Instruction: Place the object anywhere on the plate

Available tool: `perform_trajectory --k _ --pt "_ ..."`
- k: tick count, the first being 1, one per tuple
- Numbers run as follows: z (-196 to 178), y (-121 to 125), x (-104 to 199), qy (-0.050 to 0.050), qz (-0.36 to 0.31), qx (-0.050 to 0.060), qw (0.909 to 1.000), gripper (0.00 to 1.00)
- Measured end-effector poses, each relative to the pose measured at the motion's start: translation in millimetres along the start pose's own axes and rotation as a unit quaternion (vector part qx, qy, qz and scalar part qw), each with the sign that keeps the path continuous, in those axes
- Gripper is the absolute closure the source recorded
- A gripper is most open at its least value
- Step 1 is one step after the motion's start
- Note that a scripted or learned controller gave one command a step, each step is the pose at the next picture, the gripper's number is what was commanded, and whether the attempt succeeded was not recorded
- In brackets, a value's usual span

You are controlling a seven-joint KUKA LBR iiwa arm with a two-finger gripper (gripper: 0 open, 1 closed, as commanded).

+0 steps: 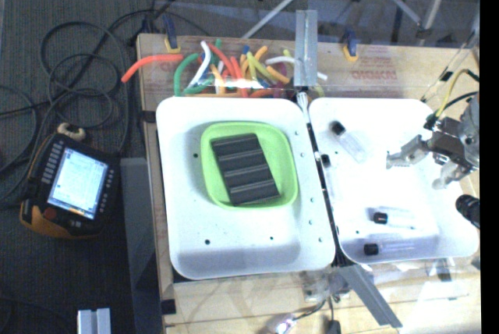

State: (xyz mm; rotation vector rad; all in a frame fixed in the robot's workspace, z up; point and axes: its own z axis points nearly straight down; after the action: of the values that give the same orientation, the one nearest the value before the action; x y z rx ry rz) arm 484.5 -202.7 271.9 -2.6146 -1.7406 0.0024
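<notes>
Down at the front of the right bin point(390, 110) there are a couple of clear tube-like things with dark caps, one lying around mid-front point(394, 217) and another right by the front rim point(390, 248). A third clear vial with a black cap point(345, 136) sits further back, near the bin's left wall. All three are small and kind of see-through, so I can't say much more about them.

Over in the left bin point(234, 246) sits the green plate point(209, 168), roughly centred, and a dark grey ribbed block point(245, 168) is lying flat on it, turned a bit off-square. It takes up most of the plate's middle.

Arm comes in from the right, and the gripper point(421, 161) hangs over the right side of the right bin with its fingers spread apart and nothing between them. It's well apart from the plate.

Behind the bins, on the wooden table point(234, 301), there's a tangle of coloured tubes point(226, 67). Off to the left on the floor is a pendant with a lit screen point(72, 182) plus black cables point(78, 59).
</notes>
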Motion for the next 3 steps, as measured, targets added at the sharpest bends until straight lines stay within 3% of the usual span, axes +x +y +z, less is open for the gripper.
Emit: perform_trajectory --k 1,2,3 --pt "-66 6 -12 0.000 -0.072 -0.001 0.9974 0.00" --pt "-56 4 -8 0.000 -0.036 -0.001 0.9993 0.00" --pt "-77 5 -12 -0.001 -0.080 -0.001 0.9968 0.00"
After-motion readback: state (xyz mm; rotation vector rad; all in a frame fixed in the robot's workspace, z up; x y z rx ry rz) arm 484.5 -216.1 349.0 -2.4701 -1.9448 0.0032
